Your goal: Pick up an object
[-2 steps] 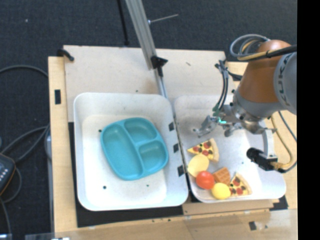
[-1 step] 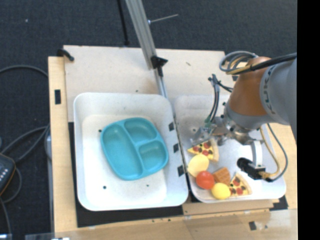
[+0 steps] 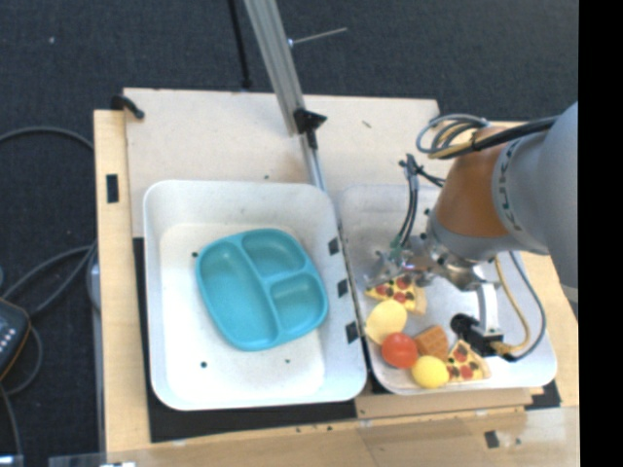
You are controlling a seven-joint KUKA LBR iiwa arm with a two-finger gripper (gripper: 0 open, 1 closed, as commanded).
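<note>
Item, right bin [image 3: 362,212]: my gripper [image 3: 409,266], finger state impossible to tell, poised over pizza slice [image 3: 399,291] beside yellow fruit [image 3: 386,317] and red tomato [image 3: 398,349]; step, approach; next, I judge, descend and close.

**Arm over the right bin of toy food**

Two white bins sit side by side. The left bin [image 3: 175,212] holds a blue divided plate [image 3: 261,288]. The right bin [image 3: 365,212] holds pizza slices [image 3: 399,290], a red tomato [image 3: 397,349], and yellow fruit [image 3: 386,317]. The grey arm [image 3: 506,193] reaches over it.
</note>
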